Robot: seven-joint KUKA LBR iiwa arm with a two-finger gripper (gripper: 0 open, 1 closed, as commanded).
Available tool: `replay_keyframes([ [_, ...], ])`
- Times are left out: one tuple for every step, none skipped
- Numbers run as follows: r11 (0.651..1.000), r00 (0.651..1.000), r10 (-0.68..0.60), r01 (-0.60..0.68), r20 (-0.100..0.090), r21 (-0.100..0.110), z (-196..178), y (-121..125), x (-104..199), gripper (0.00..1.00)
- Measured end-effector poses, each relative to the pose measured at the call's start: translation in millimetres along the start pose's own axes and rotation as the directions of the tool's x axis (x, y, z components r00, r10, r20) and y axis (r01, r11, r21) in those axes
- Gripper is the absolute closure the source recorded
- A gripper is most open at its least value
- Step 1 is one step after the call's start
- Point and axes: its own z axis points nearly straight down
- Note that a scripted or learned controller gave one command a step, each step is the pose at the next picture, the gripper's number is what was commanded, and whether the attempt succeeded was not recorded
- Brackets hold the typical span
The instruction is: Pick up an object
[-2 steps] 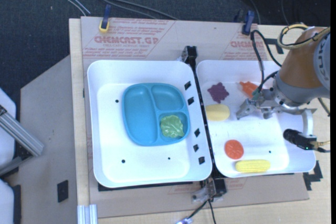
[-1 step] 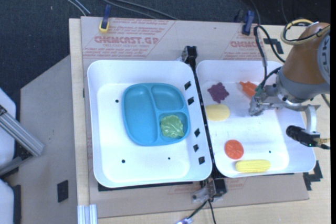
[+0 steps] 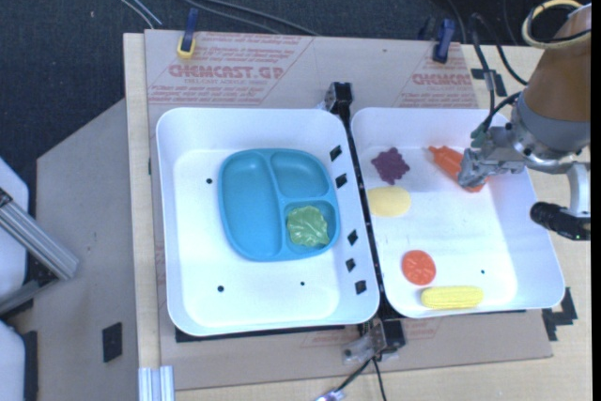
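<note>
In the right bin [image 3: 526, 249] lie a purple toy [image 3: 391, 164], a pale yellow lemon-shaped toy [image 3: 388, 201], an orange carrot [image 3: 447, 159], a red-orange tomato [image 3: 419, 267] and a yellow corn cob [image 3: 452, 298]. My gripper [image 3: 475, 172] is low over the far part of that bin, at the carrot's right end. A bit of red-orange shows under its tip. The gripper's body hides the contact.
The left bin [image 3: 188, 230] holds a blue divided plate [image 3: 275, 202] with a green leafy toy [image 3: 307, 225] in its near right compartment. Black clips [image 3: 349, 211] run along the divider between the bins. The arm [image 3: 563, 80] enters from the right.
</note>
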Motion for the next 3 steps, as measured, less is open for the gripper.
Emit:
replay_keyframes([
  [1.000, 1.000, 0.001, -0.001, 0.001, -0.002, -57.3, 0.8, -10.5, 1.00],
  [1.000, 1.000, 0.000, 0.000, 0.001, -0.002, -111.7, 2.3, -10.8, 1.00],
  [1.000, 1.000, -0.004, 0.004, -0.004, 0.007, -101.7, -14.6, 40.7, 1.00],
])
